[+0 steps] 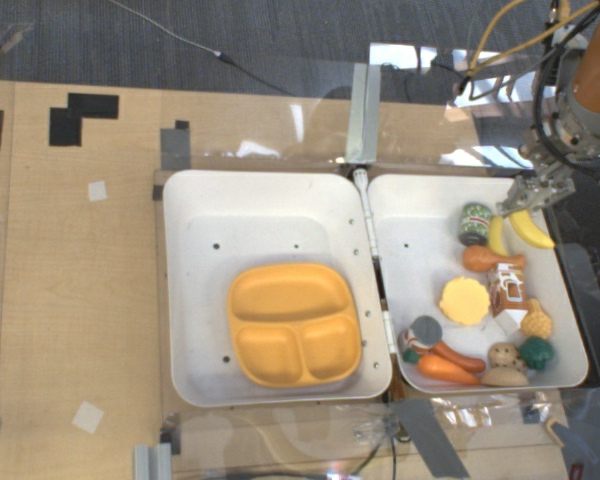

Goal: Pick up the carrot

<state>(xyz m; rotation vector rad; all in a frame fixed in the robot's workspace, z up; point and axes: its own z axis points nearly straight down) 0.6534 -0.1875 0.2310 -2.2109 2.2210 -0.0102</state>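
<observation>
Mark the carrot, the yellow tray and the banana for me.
carrot (446, 369): camera view, middle of its orange body.
yellow tray (292, 293): camera view, floor of its large top compartment.
banana (531, 229): camera view, middle of its curve.

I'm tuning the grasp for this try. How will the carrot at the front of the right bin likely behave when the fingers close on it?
The carrot looks like smooth toy plastic, so probably stiff, light and a bit slippery. Its tapered round body may roll or squirt sideways. A sausage lies right against it and will likely get nudged.

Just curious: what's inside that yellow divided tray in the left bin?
Nothing visible: the yellow tray shows three bare compartments. It covers the left bin's floor beneath, so anything under it is hidden.
</observation>
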